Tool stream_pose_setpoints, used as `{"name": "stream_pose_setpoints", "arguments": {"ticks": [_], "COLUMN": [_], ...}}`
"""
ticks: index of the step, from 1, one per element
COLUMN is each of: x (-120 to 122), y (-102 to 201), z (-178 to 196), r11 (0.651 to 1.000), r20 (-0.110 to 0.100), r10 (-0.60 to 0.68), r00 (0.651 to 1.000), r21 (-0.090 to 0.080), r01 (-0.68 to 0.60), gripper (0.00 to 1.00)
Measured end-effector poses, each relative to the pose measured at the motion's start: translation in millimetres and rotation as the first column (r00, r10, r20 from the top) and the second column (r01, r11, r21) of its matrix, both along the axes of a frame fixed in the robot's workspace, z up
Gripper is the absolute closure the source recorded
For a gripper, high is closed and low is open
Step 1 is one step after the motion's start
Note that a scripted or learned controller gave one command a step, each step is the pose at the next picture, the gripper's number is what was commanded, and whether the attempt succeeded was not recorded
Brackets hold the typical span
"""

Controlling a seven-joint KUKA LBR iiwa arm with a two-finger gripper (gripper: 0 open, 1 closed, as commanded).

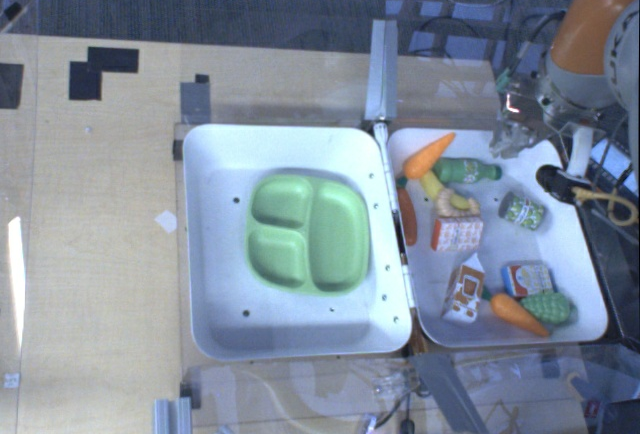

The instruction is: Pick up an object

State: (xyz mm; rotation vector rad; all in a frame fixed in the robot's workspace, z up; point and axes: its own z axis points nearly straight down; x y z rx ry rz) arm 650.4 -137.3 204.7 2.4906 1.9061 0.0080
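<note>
Claw (512, 137): I'm seeing it hovering over the right bin's (592, 267) far rim; grip state I cannot tell. Nearest item: green bottle (466, 171), lying just beside and left, long axis running left-right. Carrot (428, 154) lying beyond it.
</note>
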Motion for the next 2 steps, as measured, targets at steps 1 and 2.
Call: {"name": "stream_pose_setpoints", "arguments": {"ticks": [1,2], "x": [22.8,20.0], "y": [12.8,51.5], "z": [-78.0,-64.5], "r11": [0.998,1.0], "r20": [0.008,-0.001], "r10": [0.058,0.029], "r00": [0.998,1.0], "r21": [-0.002,0.001], "r01": [-0.058,-0.029], "gripper": [1.0,1.0]}}
